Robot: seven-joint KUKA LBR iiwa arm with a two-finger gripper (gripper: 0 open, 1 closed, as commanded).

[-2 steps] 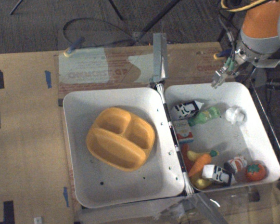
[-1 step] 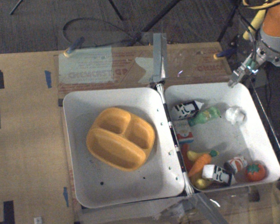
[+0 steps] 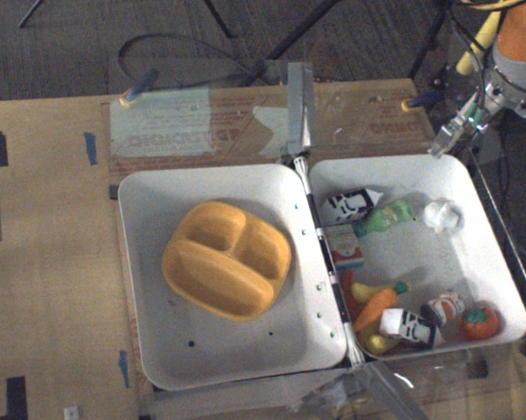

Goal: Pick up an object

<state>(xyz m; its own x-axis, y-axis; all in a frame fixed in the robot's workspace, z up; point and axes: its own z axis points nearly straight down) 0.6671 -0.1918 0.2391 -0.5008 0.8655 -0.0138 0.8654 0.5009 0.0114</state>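
While pincer point(image 3: 448, 136) hovers, carrot point(image 3: 378, 306) well apart

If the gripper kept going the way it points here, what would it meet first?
The gripper points down-left over the right bin's far corner. Going on, it would probably meet the clear crumpled item first, though depth is unclear.

Bench top point(image 3: 52, 294): tan board, black square markings along its left edge, short strips of blue tape point(image 3: 89, 147) on it. Two shallow white bins side by side: left bin point(image 3: 156, 349), right bin point(image 3: 498, 258). Between them a grey metal divider rail point(image 3: 299, 111), running back past the bins. Behind the bins, clear plastic sheets point(image 3: 184, 125) with reversed lettering, clamped at the corners. Beyond the bench, dark carpet floor point(image 3: 68, 39), a looped black cable point(image 3: 178, 57), black stand legs.
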